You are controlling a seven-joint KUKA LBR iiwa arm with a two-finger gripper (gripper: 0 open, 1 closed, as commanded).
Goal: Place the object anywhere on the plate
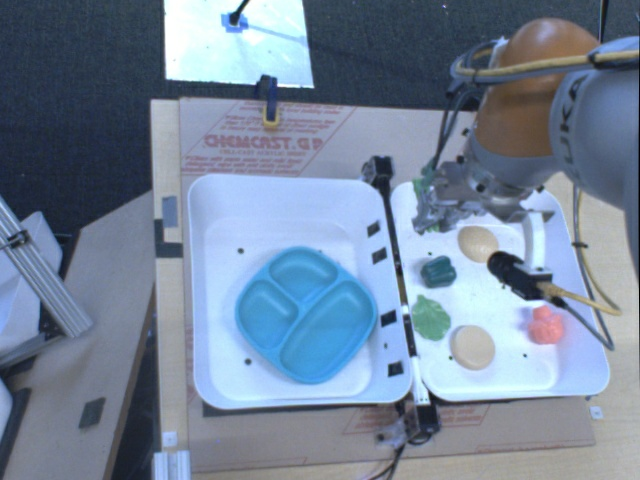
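A blue plate (305,313) with three compartments lies in the left bin (215,218). The right bin (580,368) holds a dark teal object (437,270), a light green piece (431,318), two tan rounded pieces (478,242) (472,347) and a pink object (546,325). My gripper (432,218) hangs over the far left part of the right bin, just beyond the dark teal object and left of the far tan piece. Nothing is visibly held by it.
A black divider (388,258) runs between the two bins. Cardboard (265,143) lies under the bins, with a yellow and black clamp (269,103) at its far edge. A metal frame (35,273) stands at the left.
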